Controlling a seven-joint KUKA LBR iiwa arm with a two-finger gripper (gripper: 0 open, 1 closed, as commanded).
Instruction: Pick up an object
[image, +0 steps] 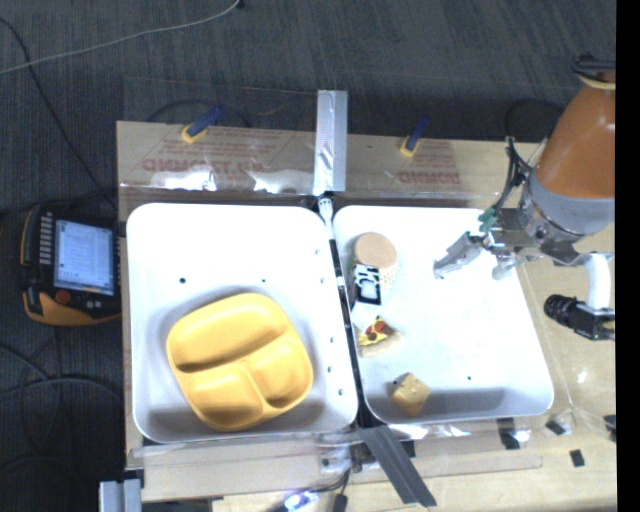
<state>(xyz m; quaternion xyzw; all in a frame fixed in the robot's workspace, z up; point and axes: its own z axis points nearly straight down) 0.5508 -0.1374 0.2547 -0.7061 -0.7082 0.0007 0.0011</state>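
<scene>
In the right bin (470, 330), a paper cup (374, 266) with a tan lid and a black-and-white sleeve lies on its side by the left wall. Below it sits a small pizza-slice toy (376, 334), and nearer the front a tan lumpy piece (408, 392). My gripper (450, 259) hangs over the upper right part of this bin, pointing left, a short way to the right of the cup. Nothing is seen between its fingers. A yellow divided plate (238, 360) lies in the left bin (170, 250).
A metal divider (331, 150) stands at the back between the bins. A handheld pendant with a screen (72, 262) lies left of the bench. Blue and yellow clips (203, 124) sit on the cardboard behind the bins.
</scene>
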